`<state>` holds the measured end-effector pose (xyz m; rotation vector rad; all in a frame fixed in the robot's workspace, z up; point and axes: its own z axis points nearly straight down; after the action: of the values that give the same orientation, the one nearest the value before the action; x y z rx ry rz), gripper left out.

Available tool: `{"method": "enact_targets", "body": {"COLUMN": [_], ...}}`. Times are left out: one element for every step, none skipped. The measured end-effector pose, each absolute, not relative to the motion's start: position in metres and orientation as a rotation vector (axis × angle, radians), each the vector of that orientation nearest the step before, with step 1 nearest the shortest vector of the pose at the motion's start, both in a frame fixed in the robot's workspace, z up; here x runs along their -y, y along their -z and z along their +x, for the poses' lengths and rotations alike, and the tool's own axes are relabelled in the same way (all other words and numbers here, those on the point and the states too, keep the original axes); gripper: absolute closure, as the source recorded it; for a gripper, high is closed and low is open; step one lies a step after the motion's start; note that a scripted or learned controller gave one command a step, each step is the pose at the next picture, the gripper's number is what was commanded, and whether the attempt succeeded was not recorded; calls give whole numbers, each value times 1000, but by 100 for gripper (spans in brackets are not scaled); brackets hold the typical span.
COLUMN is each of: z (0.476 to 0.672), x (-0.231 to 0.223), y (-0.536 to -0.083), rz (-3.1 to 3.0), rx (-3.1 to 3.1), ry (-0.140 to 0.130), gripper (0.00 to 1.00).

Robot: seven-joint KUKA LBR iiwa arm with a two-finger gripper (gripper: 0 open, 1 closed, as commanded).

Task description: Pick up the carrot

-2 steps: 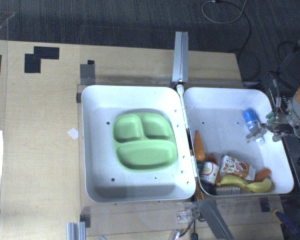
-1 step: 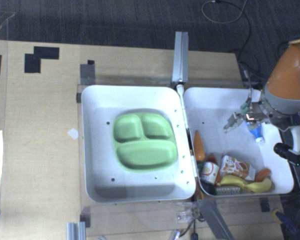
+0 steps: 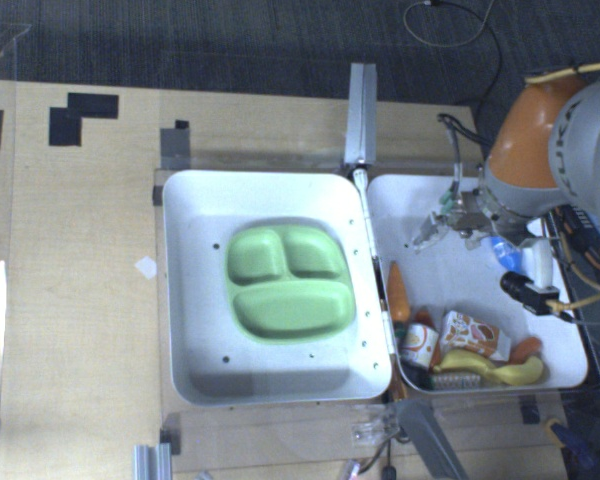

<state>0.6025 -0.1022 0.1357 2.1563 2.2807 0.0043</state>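
- Bench (image 3: 80,298): pale wood, bearing two shallow white bins side by side; a grey rail (image 3: 361,118) runs back from the seam between them.
- Left bin (image 3: 195,268): a green plate (image 3: 287,280) with three compartments sits near its middle, with bare white floor all round it up to the walls.
- Right bin (image 3: 400,213): the back and middle floor is open; the objects crowd the near edge and the left wall.
- Arm (image 3: 565,138): grey with an orange band, entering from the right above the back right part of the right bin.
- Gripper (image 3: 448,220): over the open back part of the right bin, pointing left; whether its fingers are spread or pressed together cannot be told, and nothing is seen between them.
- Carrot (image 3: 397,293): orange, lying lengthwise against the left wall of the right bin, just beside the divider; it is apart from the gripper, nearer the camera and to the left of it.
- Can (image 3: 417,343): touching the carrot's near end.
- Carton (image 3: 470,335), banana (image 3: 490,371) and a red-orange item (image 3: 526,349): along the near wall, right of the can.
- Blue object (image 3: 506,254): beside the arm, near the right wall.
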Motion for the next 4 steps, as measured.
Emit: {"method": "enact_targets", "body": {"z": [604,536,492,488], "x": [101,171,194,148], "y": [-147,-90,-90,-116], "rz": [2147,2299,2378,2618], "rx": [-2284,-2126,-2032,-1732], "ry": [-10,-10,-14,-5], "gripper": [100,100,100,100]}}
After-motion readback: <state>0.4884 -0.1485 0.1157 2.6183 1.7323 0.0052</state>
